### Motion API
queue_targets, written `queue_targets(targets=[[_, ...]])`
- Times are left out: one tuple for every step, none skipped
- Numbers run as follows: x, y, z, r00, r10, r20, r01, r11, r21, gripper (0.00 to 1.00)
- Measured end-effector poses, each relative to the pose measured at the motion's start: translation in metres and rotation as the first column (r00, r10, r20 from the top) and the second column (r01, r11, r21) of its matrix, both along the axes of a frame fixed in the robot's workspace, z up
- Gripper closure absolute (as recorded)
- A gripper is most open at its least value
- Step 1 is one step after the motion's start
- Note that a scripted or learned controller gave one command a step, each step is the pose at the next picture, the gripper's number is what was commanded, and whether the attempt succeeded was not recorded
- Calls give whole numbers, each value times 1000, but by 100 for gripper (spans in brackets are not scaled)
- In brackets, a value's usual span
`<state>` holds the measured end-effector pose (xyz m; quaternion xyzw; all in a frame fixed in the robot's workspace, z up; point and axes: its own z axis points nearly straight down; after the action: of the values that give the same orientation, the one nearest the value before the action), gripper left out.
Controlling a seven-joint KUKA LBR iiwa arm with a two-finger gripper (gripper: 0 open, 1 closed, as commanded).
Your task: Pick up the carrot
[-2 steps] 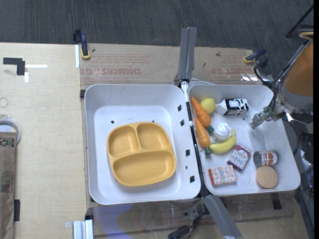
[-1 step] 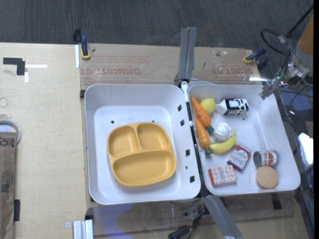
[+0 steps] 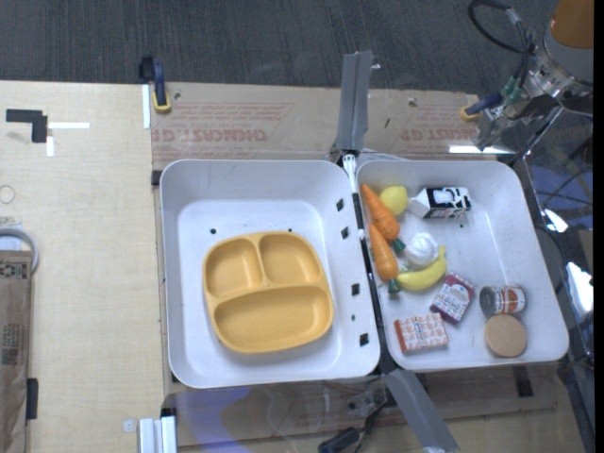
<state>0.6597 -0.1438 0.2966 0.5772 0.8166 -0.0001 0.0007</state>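
Note:
Two orange carrots lie end to end along the left wall of the right bin [image 3: 528,215]: an upper carrot [image 3: 378,209] and a lower carrot [image 3: 383,253]. The lower one touches a banana [image 3: 423,275]. My gripper [image 3: 510,125] hangs above the far right corner of that bin, well up and to the right of the carrots, with cables around it. Nothing is visibly held in it.
The right bin also holds a lemon [image 3: 394,199], a small milk carton [image 3: 444,202], a white round item [image 3: 422,247], a red packet [image 3: 453,298], a can [image 3: 502,300], a cracker box [image 3: 420,332] and a tan disc [image 3: 506,336]. A yellow divided plate [image 3: 269,291] sits in the left bin [image 3: 179,253].

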Motion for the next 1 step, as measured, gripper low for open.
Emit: queue_targets(targets=[[-1,45,-28,991,-131,-3,131,991,0,100]])
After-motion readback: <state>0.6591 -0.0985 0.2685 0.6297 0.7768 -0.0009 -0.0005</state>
